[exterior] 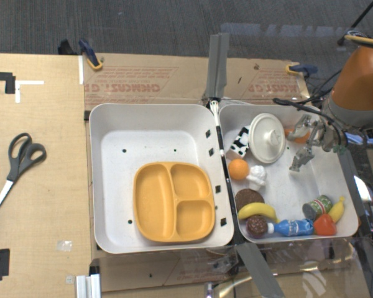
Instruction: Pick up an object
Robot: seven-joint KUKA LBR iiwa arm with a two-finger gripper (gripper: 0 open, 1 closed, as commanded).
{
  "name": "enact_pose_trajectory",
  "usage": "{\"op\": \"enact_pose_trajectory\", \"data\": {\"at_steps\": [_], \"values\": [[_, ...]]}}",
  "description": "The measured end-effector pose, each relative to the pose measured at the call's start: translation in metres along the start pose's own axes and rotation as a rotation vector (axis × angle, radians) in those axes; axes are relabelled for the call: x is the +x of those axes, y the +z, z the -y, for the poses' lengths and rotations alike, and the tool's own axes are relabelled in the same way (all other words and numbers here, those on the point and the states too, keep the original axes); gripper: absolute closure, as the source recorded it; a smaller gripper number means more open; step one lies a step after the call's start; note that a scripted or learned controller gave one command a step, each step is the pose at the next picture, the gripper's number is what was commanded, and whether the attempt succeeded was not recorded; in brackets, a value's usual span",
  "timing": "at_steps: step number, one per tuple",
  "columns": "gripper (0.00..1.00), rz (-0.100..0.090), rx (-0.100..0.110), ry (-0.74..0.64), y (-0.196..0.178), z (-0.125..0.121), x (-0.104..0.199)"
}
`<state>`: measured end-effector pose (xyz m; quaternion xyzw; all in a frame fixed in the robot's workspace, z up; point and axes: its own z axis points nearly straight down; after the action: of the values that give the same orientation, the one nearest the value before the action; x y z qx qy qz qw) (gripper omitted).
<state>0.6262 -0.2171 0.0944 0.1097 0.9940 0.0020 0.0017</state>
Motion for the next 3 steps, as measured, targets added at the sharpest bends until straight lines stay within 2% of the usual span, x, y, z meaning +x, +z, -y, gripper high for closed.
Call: {"op": "enact_pose_trajectory", "data": {"at_steps": [1, 2, 3], "values": [[0.0, -0.028, 0.002, 0.316, 0.003, -0.024, -0.017], [1.0, 0.0, 0.004, 0.314, -0.009, -0.023, -0.022], [1.0, 0.004, 0.004, 0.319, -0.115, -0.065, -0.007]]}}
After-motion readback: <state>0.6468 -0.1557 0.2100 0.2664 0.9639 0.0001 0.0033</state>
